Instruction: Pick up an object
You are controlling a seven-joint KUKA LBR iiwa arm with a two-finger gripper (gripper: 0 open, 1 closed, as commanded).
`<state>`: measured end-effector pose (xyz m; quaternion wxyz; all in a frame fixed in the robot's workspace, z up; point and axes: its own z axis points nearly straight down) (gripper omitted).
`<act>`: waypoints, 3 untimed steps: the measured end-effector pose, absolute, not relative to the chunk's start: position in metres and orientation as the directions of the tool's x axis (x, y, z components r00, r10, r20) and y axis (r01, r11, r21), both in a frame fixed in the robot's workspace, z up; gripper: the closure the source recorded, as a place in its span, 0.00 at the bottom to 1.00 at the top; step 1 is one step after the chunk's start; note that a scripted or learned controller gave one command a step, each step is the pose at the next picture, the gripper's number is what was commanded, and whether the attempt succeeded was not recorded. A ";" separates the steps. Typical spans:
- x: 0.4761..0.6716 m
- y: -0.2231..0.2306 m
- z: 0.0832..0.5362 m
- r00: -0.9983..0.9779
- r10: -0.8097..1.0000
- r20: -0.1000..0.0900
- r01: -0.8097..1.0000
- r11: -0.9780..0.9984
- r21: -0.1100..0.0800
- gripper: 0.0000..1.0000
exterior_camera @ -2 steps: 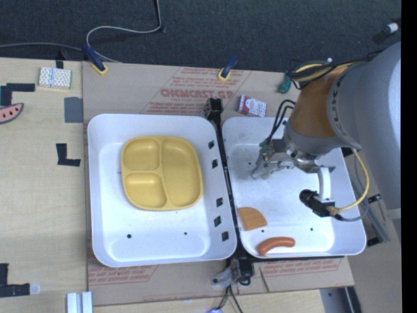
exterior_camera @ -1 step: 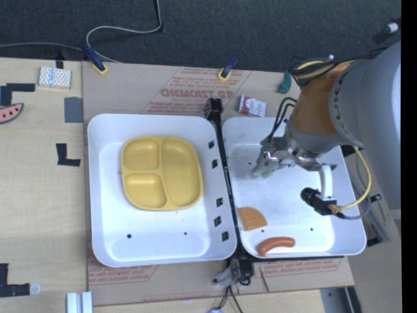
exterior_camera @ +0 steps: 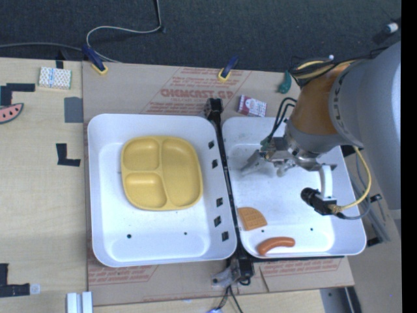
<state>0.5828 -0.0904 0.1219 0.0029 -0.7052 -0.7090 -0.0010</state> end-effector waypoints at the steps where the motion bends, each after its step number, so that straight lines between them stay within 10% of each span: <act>1: 0.583 -0.089 0.131 -0.007 1.000 0.008 1.000 0.007 -0.004 1.00; 2: 0.583 -0.089 0.131 -0.007 1.000 0.008 1.000 0.007 -0.004 0.00; 3: 0.669 -0.100 0.085 -0.003 1.000 -0.001 1.000 0.003 0.002 0.00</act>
